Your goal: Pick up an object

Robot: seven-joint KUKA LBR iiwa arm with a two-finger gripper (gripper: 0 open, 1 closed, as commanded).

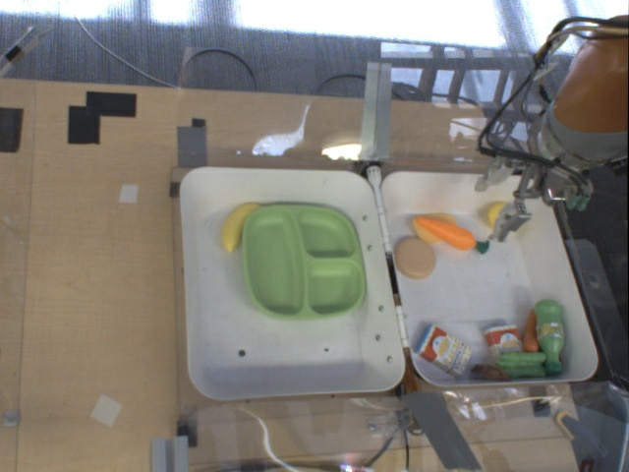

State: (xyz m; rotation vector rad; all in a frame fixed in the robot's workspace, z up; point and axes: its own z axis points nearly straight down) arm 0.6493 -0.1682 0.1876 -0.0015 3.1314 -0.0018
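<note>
A tan wooden bench [88,293] carries two shallow white bins side by side, with a metal divider post [374,116] rising behind their shared edge. The left bin [211,352] holds a green divided plate [302,261] and a banana [234,224] that is partly tucked under the plate's upper left rim.

The right bin [570,273] holds a carrot [445,232] near its upper middle. The carrot's long axis runs left to right with a slight downward slope, and its green stem end points right. A round tan disc [416,258] lies just below the carrot's left end. A small yellow item [495,211] lies near the stem end, partly hidden by the gripper.

The bin's lower edge holds a small box [443,348], a can [502,337], a green bottle [549,330] and other small items in a cluster, well apart from the carrot.

The gripper [510,221] hangs just right of the carrot's stem end. Nothing is visible between the fingers, and whether they are apart or together cannot be told.
</note>
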